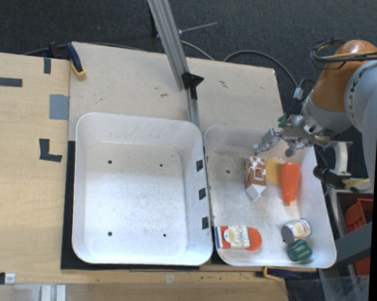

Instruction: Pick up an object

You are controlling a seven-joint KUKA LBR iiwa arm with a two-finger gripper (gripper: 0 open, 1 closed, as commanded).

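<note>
Carton (pixel 255 177) lies just below the open, empty end effector (pixel 279 144).

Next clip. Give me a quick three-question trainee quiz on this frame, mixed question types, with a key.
1. True or false: the orange bottle lies in the left bin.
2. Which item lies nearest the right bin's front-left corner? A) small carton B) red-and-white packet C) green cap piece
3. Fill in: the tool hovers over the ___ bin.

Key: 1 false; 2 B; 3 right.
</note>
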